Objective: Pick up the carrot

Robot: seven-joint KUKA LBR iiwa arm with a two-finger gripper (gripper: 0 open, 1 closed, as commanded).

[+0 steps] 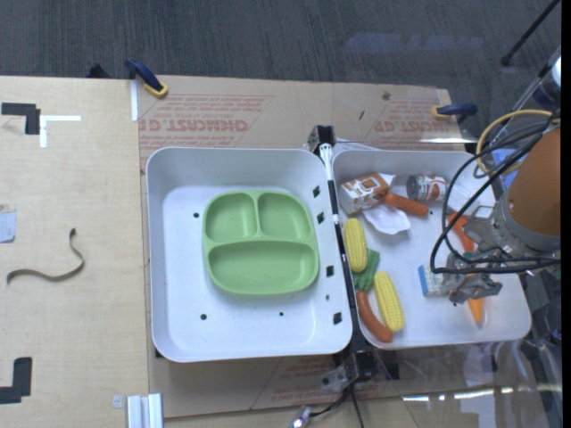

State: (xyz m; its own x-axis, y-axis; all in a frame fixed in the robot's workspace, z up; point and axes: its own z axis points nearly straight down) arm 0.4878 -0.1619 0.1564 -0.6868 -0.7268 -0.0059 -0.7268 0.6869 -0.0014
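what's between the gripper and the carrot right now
Nothing visible. The gripper hangs low over the right bin, right at the carrot, whose orange tip pokes out just below it. The arm's own body and cables cover the rest of the carrot. The corn cobs lie well off to the side.

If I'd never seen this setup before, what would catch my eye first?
Probably the green divided plate, sitting alone in the middle of the left white bin. Next, the jumble of toy food in the right bin: two yellow corn cobs near its left wall. The arm reaches in from the right, its gripper low over an orange carrot.
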